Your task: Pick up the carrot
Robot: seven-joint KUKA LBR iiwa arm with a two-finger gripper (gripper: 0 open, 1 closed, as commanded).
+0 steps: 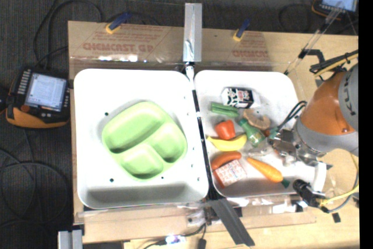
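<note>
Carrot [266,169] lay at right bin's [289,86] front, untouched | gripper [289,146] sat just beside it, grip state unclear | nothing lifted; pick not yet done | green tray [144,138] in left bin [87,125]

A wooden bench [335,55] is carrying two white bins: the left bin [87,125] and the right bin [285,87] are sitting side by side, touching along the middle.
</note>
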